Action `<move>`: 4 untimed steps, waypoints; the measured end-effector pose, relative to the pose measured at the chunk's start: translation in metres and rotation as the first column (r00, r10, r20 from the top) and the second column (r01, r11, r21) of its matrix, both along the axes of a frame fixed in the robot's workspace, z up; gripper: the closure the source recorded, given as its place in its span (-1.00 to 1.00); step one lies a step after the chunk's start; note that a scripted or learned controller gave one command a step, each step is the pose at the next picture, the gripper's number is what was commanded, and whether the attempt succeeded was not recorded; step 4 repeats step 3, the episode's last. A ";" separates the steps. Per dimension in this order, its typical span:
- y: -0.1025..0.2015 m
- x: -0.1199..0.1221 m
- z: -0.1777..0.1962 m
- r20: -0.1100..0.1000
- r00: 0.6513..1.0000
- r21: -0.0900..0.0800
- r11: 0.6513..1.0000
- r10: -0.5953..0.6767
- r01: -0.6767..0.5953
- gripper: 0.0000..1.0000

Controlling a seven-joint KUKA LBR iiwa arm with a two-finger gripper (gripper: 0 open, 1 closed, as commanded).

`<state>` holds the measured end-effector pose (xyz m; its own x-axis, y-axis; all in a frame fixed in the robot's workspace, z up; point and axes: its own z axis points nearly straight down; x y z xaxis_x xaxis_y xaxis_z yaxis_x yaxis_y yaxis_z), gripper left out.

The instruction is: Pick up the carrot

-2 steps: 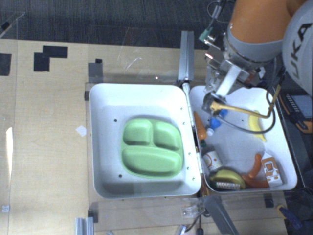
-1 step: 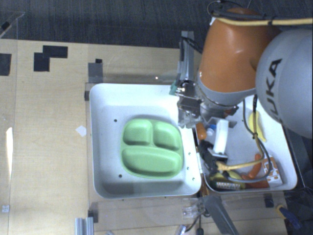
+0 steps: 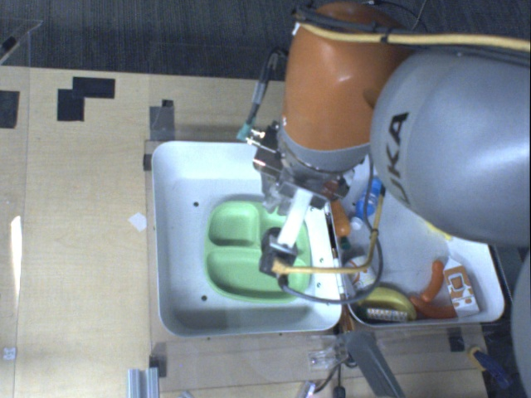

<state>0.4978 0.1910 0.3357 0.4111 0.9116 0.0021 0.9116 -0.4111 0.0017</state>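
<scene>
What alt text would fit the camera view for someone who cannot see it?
A big grey robot arm with an orange band reaches from the right over the left white bin, which holds a green divided tray. An orange carrot lies in the right bin, near a yellow thing and a small box.

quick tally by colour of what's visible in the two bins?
Green: 1, divided tray
Orange: 1, carrot
Yellow: 1, rounded item
Blue: 1, part-hidden item
White-and-orange: 1, small box
Total: 5 in view
</scene>
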 end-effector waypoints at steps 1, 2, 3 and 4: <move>0.044 -0.009 -0.089 -0.001 0.931 0.000 0.931 0.366 -0.366 1.00; -0.074 0.038 -0.055 0.003 0.518 -0.006 0.518 0.855 -0.855 1.00; -0.090 -0.010 0.093 0.002 0.259 -0.010 0.259 0.966 -0.966 1.00; -0.090 -0.010 0.093 0.002 0.259 -0.010 0.259 0.966 -0.966 1.00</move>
